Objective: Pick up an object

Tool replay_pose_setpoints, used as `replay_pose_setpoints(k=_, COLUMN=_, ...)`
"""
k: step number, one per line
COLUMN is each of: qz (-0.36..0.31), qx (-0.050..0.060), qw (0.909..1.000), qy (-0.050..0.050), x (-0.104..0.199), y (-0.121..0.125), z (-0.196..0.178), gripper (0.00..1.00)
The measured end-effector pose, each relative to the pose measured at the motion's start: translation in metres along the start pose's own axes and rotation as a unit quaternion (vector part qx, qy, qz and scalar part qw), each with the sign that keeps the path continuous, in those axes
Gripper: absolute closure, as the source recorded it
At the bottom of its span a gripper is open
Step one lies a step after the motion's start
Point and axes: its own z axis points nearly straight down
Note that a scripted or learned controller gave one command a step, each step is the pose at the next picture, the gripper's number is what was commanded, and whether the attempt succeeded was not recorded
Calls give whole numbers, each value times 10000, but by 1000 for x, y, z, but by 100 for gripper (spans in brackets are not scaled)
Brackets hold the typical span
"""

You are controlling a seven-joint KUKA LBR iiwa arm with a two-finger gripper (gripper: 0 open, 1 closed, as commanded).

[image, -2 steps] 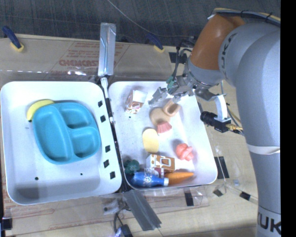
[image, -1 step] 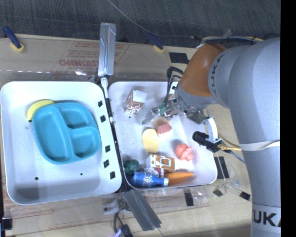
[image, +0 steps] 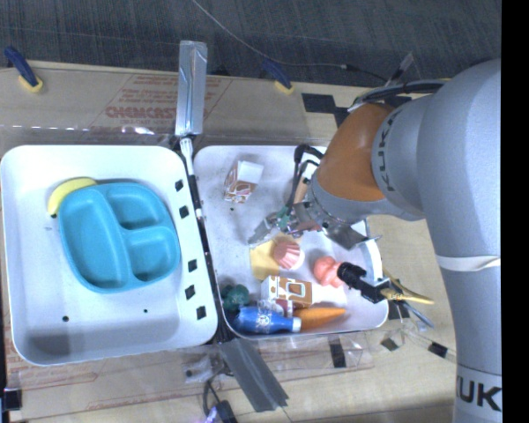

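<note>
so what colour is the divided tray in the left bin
Light blue: the divided plastic tray shows plainly in the camera view, lying over a yellow object at its upper-left edge.

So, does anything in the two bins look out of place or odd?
Mostly the left bin: a yellow item is wedged under the blue tray, only its edge peeking out. The right bin's toys lie jumbled.

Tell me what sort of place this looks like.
Probably a robotics lab's grasping test bench: a KUKA arm reaches over two white bins, one holding a blue divided tray, the other small toys such as a carrot.
</note>
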Motion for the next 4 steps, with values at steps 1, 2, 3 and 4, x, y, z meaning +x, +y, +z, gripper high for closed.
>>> replay_pose_setpoints(k=1, qz=-15, qx=-13, qw=10000, qy=-15, x=-2, y=1, z=-11, gripper=100)
replay_pose_setpoints(k=2, qz=-20, qx=-6, qw=10000, qy=-14, x=-1, y=1, z=-11, gripper=0)
replay_pose_setpoints(k=3, qz=766, qx=79, qw=9970, qy=32, x=-2, y=16, z=8, gripper=0)
replay_pose_setpoints(k=4, qz=748, qx=80, qw=9972, qy=39, x=-2, y=17, z=-2, gripper=100)
